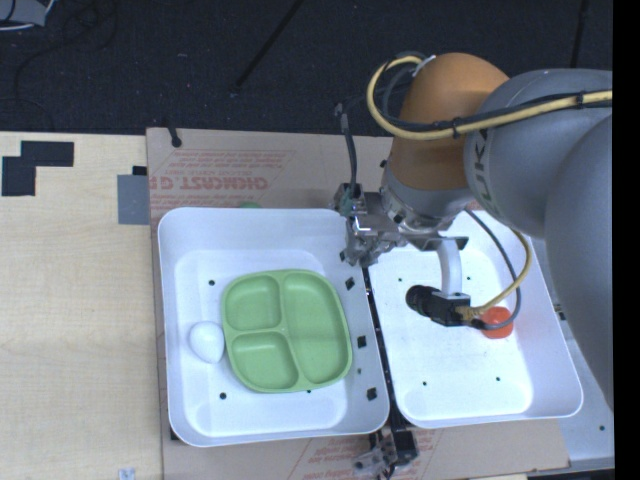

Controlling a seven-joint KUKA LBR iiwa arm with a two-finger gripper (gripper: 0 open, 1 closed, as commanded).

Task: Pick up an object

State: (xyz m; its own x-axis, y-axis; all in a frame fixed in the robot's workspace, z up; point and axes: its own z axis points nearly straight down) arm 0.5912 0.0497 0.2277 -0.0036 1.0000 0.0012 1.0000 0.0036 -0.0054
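A grey robot arm with an orange band reaches in from the right over two shallow white plastic bins set side by side on a sheet of brown cardboard atop a pale wooden table. Its gripper hangs above the far end of the seam where the two bins meet, close to both inner walls. A tangle of metal parts and cables makes it impossible to tell whether the gripper is open or closed, or whether it has hold of anything.

In the left bin, a pale green, three-compartment plastic plate lies flat near the middle, smooth and round-cornered. Its right edge is close to the bin's inner wall, with bare floor along the far and near sides. A small white egg-shaped object rests just beside the plate's left edge, between the plate and the bin's left wall.

In the right bin, a small orange-red rounded object sits right of centre. It is partly hidden by robot hardware, so its shape is hard to make out. The near half of that bin's floor is open. The arm's bulk covers the right bin's far right corner and is cut off at the picture's right side.
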